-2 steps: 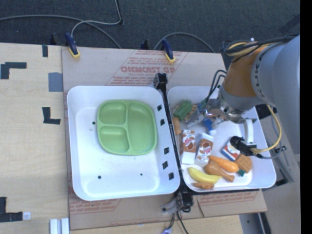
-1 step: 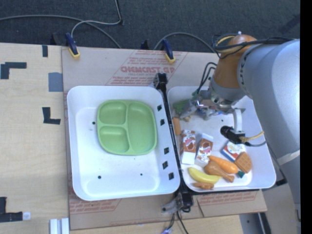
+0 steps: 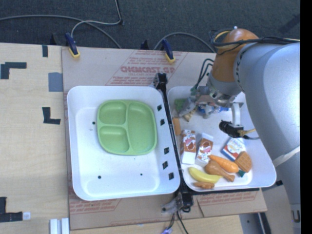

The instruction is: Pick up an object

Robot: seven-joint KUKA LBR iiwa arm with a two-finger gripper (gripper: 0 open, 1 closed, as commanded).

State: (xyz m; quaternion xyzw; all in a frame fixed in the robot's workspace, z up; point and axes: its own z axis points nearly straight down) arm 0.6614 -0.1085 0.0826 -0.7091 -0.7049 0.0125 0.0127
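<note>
My gripper (image 3: 199,106) hangs low over the far end of the right bin (image 3: 265,172), below the orange wrist band. Right beside it lie a green toy piece (image 3: 181,104) and a grey-brown piece (image 3: 187,114); I cannot make out whether either is touched. Nearer the front lie two small brown-and-white cartons (image 3: 189,141) (image 3: 204,148), a blue-and-white carton (image 3: 234,147), a waffle-like piece (image 3: 244,162), a drumstick (image 3: 220,166) and a yellow banana (image 3: 203,175). A thin orange stick (image 3: 176,126) lies along the bin's left wall.
The left bin (image 3: 78,145) holds a green divided plate (image 3: 126,126). The grey arm covers the right bin's far right corner. A black divider with clips runs between the bins. Two clamps hold the cardboard at the back.
</note>
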